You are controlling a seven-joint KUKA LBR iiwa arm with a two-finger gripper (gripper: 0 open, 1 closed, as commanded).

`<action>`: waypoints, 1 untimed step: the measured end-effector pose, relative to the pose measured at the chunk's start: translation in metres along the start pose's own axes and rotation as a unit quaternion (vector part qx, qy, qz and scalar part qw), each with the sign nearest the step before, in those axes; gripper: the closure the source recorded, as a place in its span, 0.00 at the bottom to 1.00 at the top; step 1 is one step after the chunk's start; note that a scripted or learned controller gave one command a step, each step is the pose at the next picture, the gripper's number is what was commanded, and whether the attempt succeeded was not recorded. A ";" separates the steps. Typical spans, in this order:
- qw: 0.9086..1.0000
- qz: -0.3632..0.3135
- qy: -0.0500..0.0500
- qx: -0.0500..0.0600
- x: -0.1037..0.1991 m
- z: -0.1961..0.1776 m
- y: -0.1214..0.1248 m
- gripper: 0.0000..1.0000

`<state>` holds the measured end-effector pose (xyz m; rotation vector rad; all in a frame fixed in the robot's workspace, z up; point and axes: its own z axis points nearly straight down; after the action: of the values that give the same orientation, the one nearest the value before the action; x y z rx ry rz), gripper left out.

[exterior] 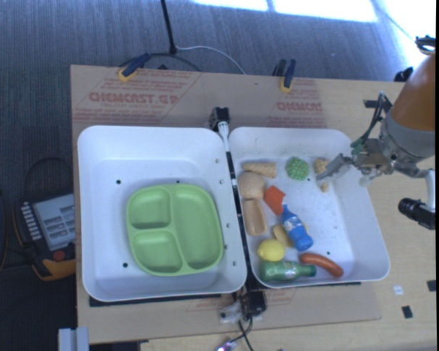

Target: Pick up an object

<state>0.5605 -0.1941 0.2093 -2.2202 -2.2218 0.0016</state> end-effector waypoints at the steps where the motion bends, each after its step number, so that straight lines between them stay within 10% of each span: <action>1: 0.999 0.035 0.000 0.001 0.055 0.080 -0.012 0.00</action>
<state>0.5483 -0.1391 0.1294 -2.2950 -2.1417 0.0033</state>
